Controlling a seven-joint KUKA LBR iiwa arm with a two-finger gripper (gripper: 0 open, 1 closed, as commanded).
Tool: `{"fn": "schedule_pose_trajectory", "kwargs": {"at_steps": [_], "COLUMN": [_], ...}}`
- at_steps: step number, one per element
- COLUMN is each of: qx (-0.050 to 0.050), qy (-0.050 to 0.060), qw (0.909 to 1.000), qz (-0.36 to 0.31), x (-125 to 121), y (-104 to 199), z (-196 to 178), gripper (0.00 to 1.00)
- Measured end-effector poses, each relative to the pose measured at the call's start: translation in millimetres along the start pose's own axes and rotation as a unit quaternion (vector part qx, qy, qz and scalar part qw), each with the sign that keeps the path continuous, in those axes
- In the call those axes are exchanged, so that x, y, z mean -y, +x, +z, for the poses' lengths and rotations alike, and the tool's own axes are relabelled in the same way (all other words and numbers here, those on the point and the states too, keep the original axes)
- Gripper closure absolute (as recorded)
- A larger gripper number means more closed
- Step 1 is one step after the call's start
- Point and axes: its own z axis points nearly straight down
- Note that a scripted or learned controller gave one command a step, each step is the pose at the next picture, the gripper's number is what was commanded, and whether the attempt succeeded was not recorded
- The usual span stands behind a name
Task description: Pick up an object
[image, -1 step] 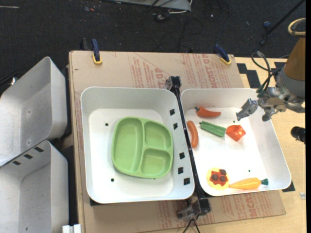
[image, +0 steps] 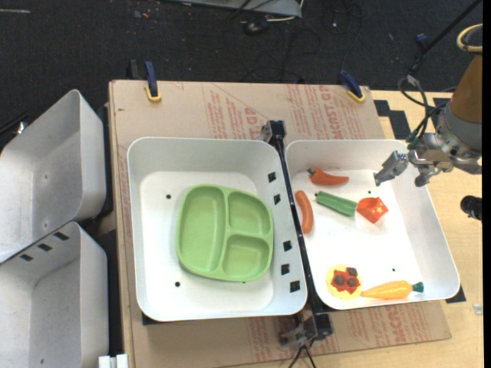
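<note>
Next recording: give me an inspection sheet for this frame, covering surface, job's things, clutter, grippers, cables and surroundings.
Surface: brown board bearing two white bins, left bin and right bin, side by side.
Job's things: in the right bin, red chili, hot dog, green vegetable, red block, yellow disc with dark and red pieces, orange carrot.
Clutter: green divided plate in the left bin.
Grippers: gripper over the right bin's upper right part, jaws spread, nothing between them.
Cables: dark cables on the floor beyond the board.
Surroundings: two spare white bins at left; blue-and-yellow clamps on the board's far edge.
</note>
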Motion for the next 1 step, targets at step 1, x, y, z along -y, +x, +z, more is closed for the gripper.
{"fn": "schedule_pose_trajectory", "kwargs": {"at_steps": [1], "qx": [-0.001], "qy": [0.002], "qw": [1.0], "qz": [0.001], "x": [-0.8], "y": [-0.7], "z": [64.1], "gripper": [0.0]}}
